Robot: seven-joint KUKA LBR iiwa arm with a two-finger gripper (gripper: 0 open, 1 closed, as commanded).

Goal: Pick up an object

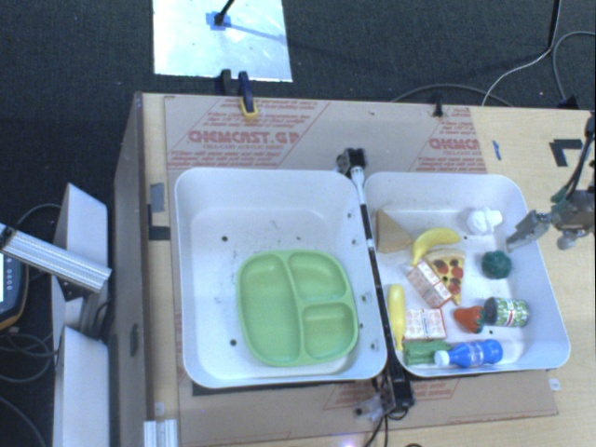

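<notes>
The right bin (521,192) holds several toys: a banana (436,242), a white lump (482,221), a dark green ball (496,264), a pizza slice (451,269), a small carton (428,285), a green can (508,312) and a blue bottle (471,353). My gripper (539,239) hangs over that bin's right rim, just right of the green ball and above it. Its fingers are spread open with nothing between them.
A green divided plate (298,307) lies in the left bin (200,250). A tan wedge (393,233) and a yellow corn cob (397,310) sit along the divider (368,240) between the bins. Cables trail at the back right.
</notes>
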